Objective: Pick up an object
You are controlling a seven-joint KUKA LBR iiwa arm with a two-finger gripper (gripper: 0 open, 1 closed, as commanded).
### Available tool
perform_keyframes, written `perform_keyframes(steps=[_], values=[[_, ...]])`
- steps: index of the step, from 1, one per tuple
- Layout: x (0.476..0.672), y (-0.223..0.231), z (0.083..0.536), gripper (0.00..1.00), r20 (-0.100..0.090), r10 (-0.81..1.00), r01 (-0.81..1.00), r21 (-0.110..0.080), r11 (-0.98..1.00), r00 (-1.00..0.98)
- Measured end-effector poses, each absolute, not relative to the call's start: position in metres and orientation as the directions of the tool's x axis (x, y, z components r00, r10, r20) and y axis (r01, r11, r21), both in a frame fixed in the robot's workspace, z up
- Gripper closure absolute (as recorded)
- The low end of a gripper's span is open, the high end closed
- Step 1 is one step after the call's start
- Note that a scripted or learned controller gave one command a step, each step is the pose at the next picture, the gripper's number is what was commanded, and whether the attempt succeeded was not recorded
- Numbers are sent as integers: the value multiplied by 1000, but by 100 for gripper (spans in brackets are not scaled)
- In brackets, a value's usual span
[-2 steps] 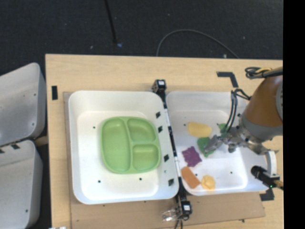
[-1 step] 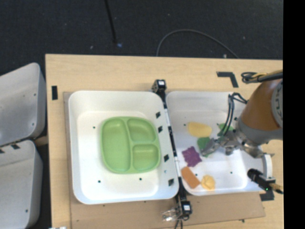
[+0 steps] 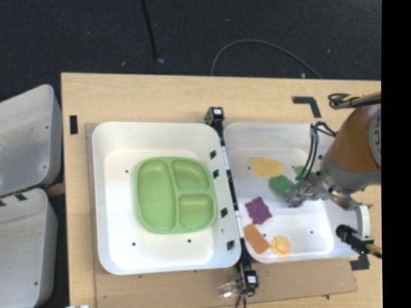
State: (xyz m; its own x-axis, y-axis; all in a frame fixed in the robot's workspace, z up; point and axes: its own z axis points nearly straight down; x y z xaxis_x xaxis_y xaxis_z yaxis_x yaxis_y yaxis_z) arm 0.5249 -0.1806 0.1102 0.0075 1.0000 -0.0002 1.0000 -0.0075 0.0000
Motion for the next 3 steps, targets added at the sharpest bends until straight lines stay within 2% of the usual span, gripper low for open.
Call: perform_keyframes(steps=[2, 3], values=[[528, -195, 215, 100, -3, 1000, 1000, 7, 3, -3], [540, -142, 229, 100, 0, 1000, 1000, 3, 8, -8]])
